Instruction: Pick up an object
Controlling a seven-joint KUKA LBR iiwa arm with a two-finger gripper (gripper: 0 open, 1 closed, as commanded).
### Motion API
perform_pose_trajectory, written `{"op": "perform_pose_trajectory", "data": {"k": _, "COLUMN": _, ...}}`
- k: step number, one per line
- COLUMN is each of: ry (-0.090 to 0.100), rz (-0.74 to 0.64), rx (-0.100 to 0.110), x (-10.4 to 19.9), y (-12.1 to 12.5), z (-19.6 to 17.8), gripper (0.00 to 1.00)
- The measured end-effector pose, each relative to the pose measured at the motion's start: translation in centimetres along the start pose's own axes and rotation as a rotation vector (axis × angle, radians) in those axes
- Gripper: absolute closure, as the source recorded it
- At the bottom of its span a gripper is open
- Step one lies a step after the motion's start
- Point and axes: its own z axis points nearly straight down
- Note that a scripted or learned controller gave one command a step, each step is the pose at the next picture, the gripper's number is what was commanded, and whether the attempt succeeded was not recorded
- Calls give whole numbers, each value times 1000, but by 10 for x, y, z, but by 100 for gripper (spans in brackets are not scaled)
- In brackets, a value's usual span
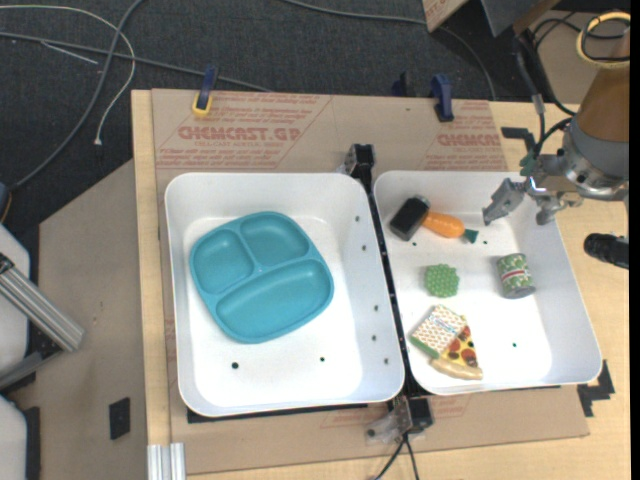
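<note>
Hand (522, 200) hangs spread and holding nothing above the right bin's (570, 298) far edge, near the carrot (443, 225).

Grey arm (597, 158) with an orange band, dark cabling, pale metal jaws at its tip.

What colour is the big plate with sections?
Teal blue; the plate shows best in the camera view.
</note>
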Motion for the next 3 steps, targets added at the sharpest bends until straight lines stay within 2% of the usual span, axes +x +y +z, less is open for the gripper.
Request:
{"op": "perform_pose_trajectory", "data": {"k": 2, "ry": 1, "rz": 0, "rx": 4, "x": 1, "y": 2, "z": 115, "gripper": 0}}
{"op": "perform_pose_trajectory", "data": {"k": 3, "ry": -1, "rz": 0, "rx": -4, "x": 0, "y": 5, "z": 100, "gripper": 100}}
